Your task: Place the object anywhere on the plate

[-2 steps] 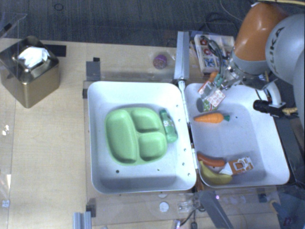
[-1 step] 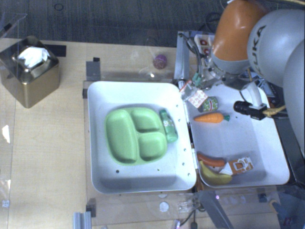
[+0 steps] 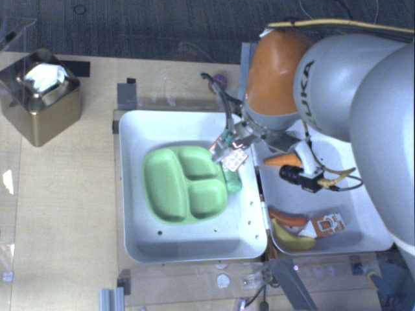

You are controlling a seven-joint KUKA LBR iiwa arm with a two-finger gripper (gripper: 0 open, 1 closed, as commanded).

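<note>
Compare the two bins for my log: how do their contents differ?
The left bin holds one large green plate with three compartments; the right bin holds several small loose things: a carrot, a banana and a small orange packet. The plate lies in open view; the arm covers much of the right bin. Both bins are shallow and white.

- Green divided plate [image 3: 185, 183]: looks like moulded plastic, smooth, soft satin sheen.
- Left white bin [image 3: 133, 232]: smooth plastic-looking, mostly matt, faint gloss along the rim.
- Right white bin [image 3: 363, 229]: same smooth white finish.
- Arm [image 3: 353, 70]: glossy grey shell, shiny orange band [image 3: 275, 70] catching highlights.
- Bench [image 3: 65, 219]: pale wood-look, smooth, slightly reflective.
- Box [image 3: 42, 112] top left: brownish-gold, dull metallic look, crumpled white paper-ish stuff inside.
- Floor [image 3: 162, 11] behind: dark, rough carpet-like weave.
- Banana [image 3: 292, 238]: smooth, waxy yellow.
</note>
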